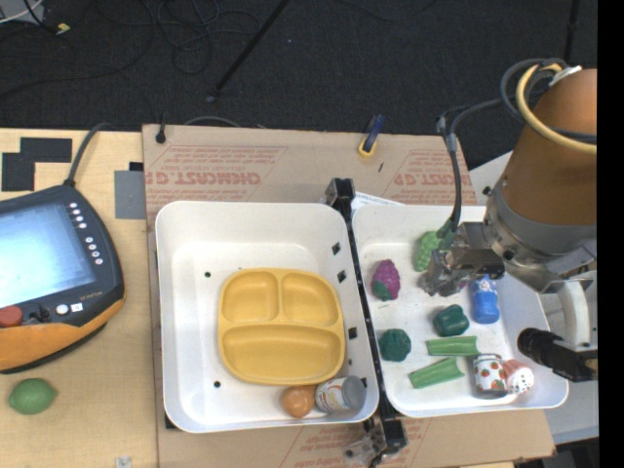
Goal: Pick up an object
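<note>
Claw (441, 273) is seen low inside the right bin (546, 398), near its middle, hanging from the grey and orange arm (551, 164); whether it is apart, together or clamped on anything cannot be told, since the metal parts blur into one dark grey mass. No object is seen to be held.

Several objects lie close by in that bin, so a single target should be chosen. A light green lumpy piece (427, 250) lies just beside the claw on its far side, a purple lump (387, 279) near it toward the left bin, and a blue bottle-like item (485, 300) just beside it on the arm's side. A dark green piece (450, 320) sits a little nearer the camera. The step would be done well if the claw were centred over one object and lowered straight, with neighbours kept clear of the closing path.

The purple lump is judged the easiest: it is small, rounded, knobbly and stands apart from the rest.
</note>
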Robot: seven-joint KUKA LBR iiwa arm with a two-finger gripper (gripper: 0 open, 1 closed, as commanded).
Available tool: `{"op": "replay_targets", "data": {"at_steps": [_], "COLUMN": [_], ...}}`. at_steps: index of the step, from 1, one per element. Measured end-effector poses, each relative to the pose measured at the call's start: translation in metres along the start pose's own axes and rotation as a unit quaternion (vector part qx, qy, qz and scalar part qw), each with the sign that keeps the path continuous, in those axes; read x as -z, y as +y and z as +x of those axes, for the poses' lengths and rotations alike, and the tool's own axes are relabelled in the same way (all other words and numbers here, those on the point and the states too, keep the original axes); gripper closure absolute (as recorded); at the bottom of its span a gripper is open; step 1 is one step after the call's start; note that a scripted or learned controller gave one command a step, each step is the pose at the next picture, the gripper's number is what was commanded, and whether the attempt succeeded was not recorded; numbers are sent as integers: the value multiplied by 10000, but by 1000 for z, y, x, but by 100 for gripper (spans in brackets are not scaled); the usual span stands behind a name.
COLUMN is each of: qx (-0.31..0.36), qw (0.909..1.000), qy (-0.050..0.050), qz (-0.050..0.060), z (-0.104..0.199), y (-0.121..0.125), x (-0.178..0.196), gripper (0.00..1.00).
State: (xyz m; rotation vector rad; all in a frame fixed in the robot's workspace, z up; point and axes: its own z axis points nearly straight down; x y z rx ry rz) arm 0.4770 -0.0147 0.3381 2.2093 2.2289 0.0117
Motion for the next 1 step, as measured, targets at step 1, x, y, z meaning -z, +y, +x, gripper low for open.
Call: {"op": "replay_targets", "data": {"at_steps": [1], "qx": [3], "qw": [10000], "qy": [0], "qz": [7], "z": [72], "y": [1], "x": [79], "gripper": [100]}}
